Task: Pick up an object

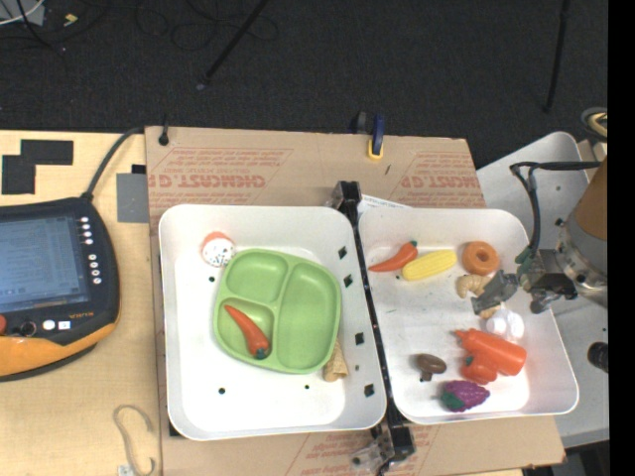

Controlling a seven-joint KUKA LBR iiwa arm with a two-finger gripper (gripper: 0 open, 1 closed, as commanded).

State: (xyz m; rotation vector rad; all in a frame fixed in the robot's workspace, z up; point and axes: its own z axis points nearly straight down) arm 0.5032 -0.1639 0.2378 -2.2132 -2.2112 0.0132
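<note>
My gripper (521, 294) hangs over the right side of the right bin (552, 401), open, with nothing between its fingers. Just left of it lies a tan lump (470, 285). A small white piece (506, 323) sits right below it. An orange ring (481, 258), a yellow corn cob (430, 264) and a red-orange carrot (395, 258) lie toward the bin's far side. Nearer the front are an orange-red pepper (491, 352), a brown mushroom (430, 365) and purple grapes (464, 396).
The left bin (184, 395) holds a green divided plate (308, 310) with a red chili (248, 330) in it, a white-and-orange ball (216, 251) and a tan piece (335, 368). A tablet pendant (50, 276) lies on the bench at far left.
</note>
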